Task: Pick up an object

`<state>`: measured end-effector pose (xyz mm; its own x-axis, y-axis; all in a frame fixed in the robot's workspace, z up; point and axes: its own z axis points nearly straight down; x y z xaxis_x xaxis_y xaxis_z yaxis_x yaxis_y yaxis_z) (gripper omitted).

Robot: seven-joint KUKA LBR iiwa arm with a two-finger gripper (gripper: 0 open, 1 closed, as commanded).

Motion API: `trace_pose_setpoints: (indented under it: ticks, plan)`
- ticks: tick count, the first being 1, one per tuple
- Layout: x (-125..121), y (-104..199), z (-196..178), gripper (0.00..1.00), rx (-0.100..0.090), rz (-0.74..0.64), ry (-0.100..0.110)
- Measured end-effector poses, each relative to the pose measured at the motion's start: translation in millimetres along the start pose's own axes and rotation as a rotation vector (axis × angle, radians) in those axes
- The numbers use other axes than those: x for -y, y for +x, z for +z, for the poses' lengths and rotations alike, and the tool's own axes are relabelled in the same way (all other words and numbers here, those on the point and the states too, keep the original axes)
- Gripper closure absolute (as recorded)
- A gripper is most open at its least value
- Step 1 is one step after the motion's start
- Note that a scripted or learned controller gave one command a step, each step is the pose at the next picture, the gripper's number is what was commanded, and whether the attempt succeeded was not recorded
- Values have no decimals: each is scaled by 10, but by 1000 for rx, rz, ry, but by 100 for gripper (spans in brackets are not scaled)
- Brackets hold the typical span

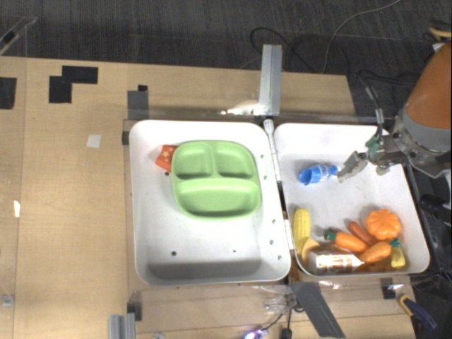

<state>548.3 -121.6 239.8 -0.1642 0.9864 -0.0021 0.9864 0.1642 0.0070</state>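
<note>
Nothing is picked up yet; the whole grab remains. In the right bin (418, 210), nearest me, lie a small bottle (337, 262), carrots (351, 242), a little pumpkin (383, 222) and a corn cob (301, 223). Beyond them sits a blue bottle (316, 174), a likely target. The gripper (359, 162) hangs just right of it; whether it's spread or closed I cannot tell, and it appears empty. Left of that bin, the other bin (152, 246) holds a green tray (215, 178).
</note>
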Motion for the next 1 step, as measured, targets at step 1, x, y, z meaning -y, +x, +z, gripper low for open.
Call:
trace_pose_setpoints:
  ticks: [1]
  plan:
    - [-623,205,312,0,-1,64,2]
